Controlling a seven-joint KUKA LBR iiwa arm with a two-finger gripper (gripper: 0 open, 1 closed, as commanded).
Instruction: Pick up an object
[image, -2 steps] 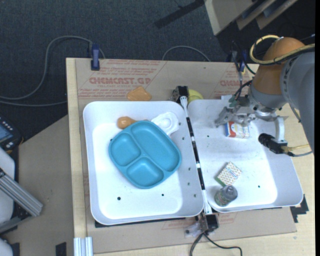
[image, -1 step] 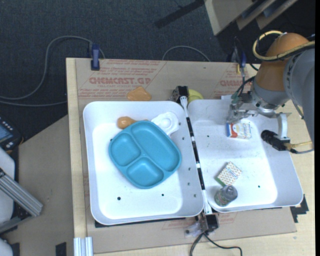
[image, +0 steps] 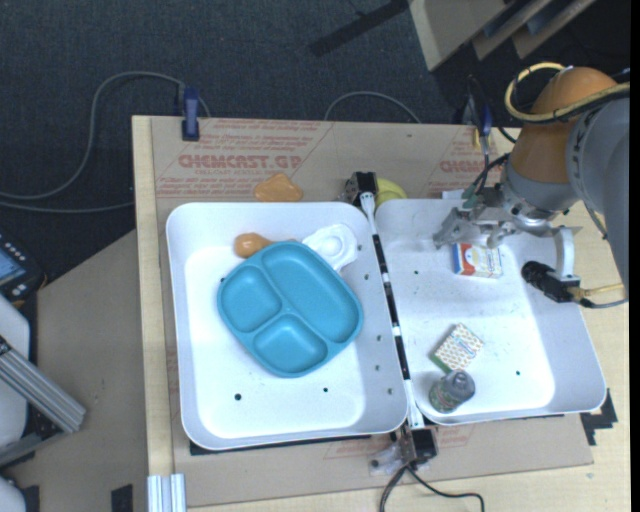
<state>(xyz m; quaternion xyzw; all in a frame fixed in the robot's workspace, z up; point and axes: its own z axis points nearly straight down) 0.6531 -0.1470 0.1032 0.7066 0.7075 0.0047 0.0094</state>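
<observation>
Pincer (image: 478, 228) is seen low over the far part of the right white bin (image: 560, 370); whether spread or pressed together cannot be told. A small white carton with red and blue print (image: 478, 261) lies just near of it, long axis left-right. Counted there: one carton, one checkered packet (image: 458, 347), one grey round lump (image: 452, 391). Left bin (image: 200, 330): one blue divided plastic tray (image: 290, 308), one orange piece (image: 250, 243).

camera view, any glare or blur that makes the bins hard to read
In the camera view the light is even and soft: the white bins look bright but not blown out, the blue tray casts only a faint shadow, and small things like the checked packet and the box under the gripper are a little soft, so their print cannot be read.
</observation>
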